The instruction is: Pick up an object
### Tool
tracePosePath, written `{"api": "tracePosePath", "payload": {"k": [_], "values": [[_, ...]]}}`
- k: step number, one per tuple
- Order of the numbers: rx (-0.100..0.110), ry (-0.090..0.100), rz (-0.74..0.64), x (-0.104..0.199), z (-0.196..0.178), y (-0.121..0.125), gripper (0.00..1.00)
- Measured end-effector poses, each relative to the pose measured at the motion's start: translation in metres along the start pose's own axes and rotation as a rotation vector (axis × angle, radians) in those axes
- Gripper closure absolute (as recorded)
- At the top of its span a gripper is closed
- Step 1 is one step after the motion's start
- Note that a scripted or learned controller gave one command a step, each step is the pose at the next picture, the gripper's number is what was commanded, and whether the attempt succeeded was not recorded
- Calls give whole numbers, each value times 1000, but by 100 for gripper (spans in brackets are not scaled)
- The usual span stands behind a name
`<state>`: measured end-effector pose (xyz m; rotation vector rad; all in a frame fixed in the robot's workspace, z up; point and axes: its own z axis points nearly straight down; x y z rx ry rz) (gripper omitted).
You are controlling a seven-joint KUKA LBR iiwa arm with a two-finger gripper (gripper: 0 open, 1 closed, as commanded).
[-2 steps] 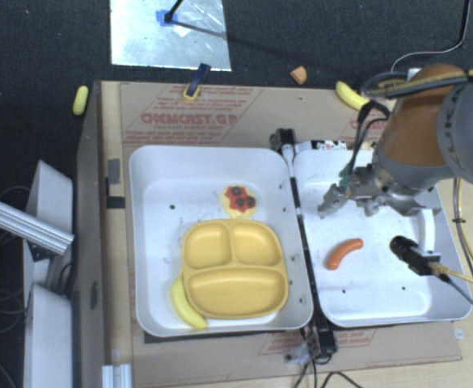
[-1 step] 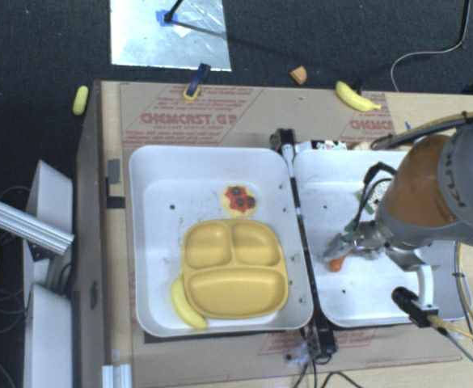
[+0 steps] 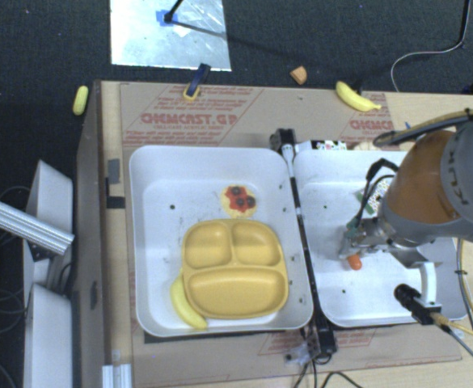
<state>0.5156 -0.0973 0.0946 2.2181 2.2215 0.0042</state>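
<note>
While hand (image 3: pixel 357 245) hovers by orange piece (image 3: pixel 354 261) | grip unclear | tray (image 3: pixel 234 267), banana (image 3: pixel 184 305) lie apart.

Arm (image 3: pixel 450 184) cut off at right

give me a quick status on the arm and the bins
Gripper low in right bin, over small orange object. Yellow tray, banana in left bin.

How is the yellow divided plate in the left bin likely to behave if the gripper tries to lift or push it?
The yellow divided plate looks like moulded plastic, so probably stiff and light for its size. Its glossy surface and broad, low rim may give two fingers little to pinch, so it could slip. Pushed, it would likely slide flat across the left bin rather than tip, nudging the banana beside it.
</note>
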Motion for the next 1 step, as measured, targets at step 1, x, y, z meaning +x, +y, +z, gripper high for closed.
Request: {"api": "tracePosePath", "payload": {"k": [1], "values": [[1,1,-2,64,-90,37,100]]}}
